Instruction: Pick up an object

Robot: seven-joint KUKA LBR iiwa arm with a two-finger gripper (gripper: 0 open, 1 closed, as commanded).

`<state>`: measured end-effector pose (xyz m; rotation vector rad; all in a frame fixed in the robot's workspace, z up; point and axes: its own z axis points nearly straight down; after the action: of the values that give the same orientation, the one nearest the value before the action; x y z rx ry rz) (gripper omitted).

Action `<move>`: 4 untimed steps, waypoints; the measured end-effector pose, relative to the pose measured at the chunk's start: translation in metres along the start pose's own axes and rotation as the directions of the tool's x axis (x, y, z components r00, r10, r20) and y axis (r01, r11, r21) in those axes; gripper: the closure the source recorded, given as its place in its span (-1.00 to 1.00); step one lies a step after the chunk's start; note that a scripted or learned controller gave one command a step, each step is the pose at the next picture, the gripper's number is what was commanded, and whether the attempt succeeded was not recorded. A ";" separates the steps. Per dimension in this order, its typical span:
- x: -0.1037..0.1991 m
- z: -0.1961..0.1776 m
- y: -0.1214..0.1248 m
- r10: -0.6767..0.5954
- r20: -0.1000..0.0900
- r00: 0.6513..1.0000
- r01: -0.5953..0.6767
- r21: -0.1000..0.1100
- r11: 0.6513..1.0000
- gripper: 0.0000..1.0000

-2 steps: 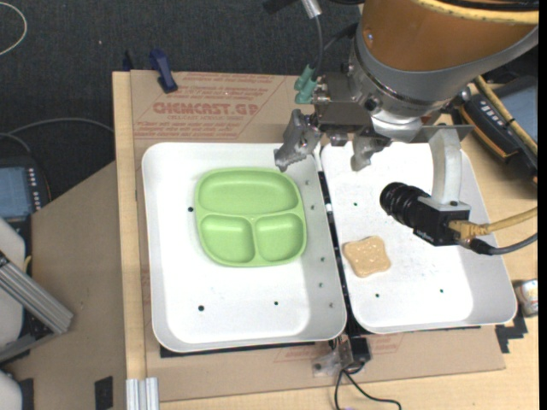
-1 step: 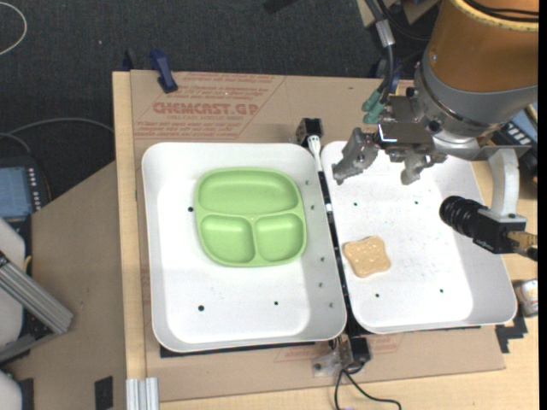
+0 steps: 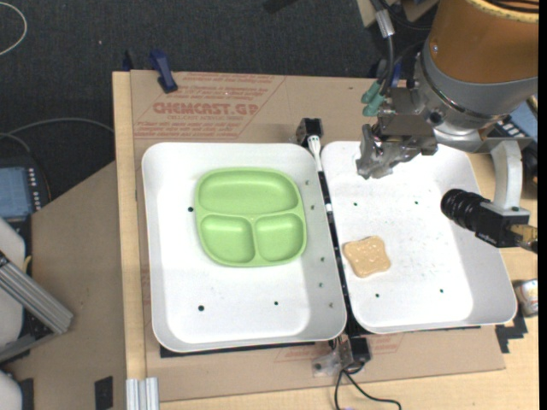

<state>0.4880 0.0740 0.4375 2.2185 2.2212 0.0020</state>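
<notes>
A tan, square cracker-like piece (image 3: 367, 256) lies flat near the left edge of the right bin (image 3: 453, 297). A light green divided plate (image 3: 250, 215) with three compartments rests in the left bin (image 3: 171, 254). My gripper (image 3: 376, 162) hangs over the back left part of the right bin, well behind the tan piece and apart from it. Nothing shows between its fingers.
A black cylindrical part (image 3: 468, 208) on a white bracket juts over the right bin's right side. Clamps (image 3: 309, 131) sit at the seam between the bins, at the back and front. Both bins rest on a cardboard sheet (image 3: 214, 101).
</notes>
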 end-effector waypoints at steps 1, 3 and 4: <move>0.001 0.018 -0.009 0.001 0.000 1.000 -0.001 0.006 1.000 1.00; 0.013 0.047 -0.010 0.007 0.002 1.000 -0.007 0.012 1.000 1.00; 0.106 0.003 -0.009 -0.009 -0.005 1.000 0.009 -0.003 1.000 1.00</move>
<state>0.4790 0.1799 0.4349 2.2089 2.2321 0.0107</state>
